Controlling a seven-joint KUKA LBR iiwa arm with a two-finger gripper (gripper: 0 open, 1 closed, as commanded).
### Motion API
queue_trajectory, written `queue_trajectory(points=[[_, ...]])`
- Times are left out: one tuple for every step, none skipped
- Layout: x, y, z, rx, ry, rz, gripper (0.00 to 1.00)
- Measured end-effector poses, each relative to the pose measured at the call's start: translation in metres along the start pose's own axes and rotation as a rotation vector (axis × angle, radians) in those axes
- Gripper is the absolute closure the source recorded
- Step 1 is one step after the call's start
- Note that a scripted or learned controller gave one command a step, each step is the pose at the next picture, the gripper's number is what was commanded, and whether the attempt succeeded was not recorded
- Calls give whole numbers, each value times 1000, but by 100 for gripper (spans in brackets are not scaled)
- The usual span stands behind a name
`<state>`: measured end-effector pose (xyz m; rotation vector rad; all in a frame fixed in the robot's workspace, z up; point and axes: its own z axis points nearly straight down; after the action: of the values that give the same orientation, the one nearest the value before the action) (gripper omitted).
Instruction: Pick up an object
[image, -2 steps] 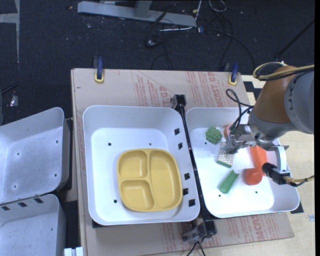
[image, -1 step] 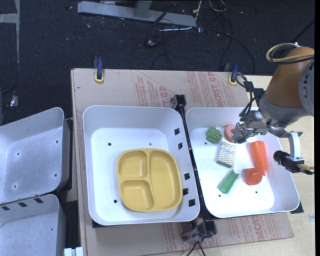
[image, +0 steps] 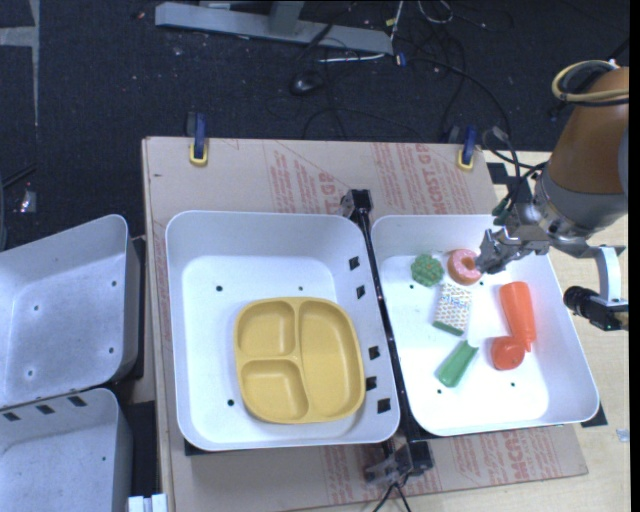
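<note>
1. Bench (image: 260, 170) of brown board carries two shallow white bins side by side, with yellow clamps at its far edge.
2. Left bin (image: 200, 250) holds a yellow divided plate (image: 298, 358) with three compartments, lying flat near the bin's middle.
3. Right bin (image: 560, 385) holds five small things, all in its far and middle part.
4. Arm (image: 590, 150), grey with an orange band, reaches in from the right, and its gripper (image: 492, 256) hangs over the right bin's far edge, just beside a pink ring; I cannot tell how the jaws stand.
5. Orange bottle-shaped toy (image: 514, 325) lies towards the right wall.
6. Green cylinder (image: 456, 364) lies tilted, nearer the front than the rest.
7. White block with a dotted pattern (image: 452, 307) sits between the green cylinder and the far pieces.
8. Pink ring (image: 463, 265) lies next to a small green knobbly piece (image: 427, 269) on its left.
</note>
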<state>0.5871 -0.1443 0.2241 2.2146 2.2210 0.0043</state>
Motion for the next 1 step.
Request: queue_trajectory(points=[[0,2,-53,-1,0,0,100]])
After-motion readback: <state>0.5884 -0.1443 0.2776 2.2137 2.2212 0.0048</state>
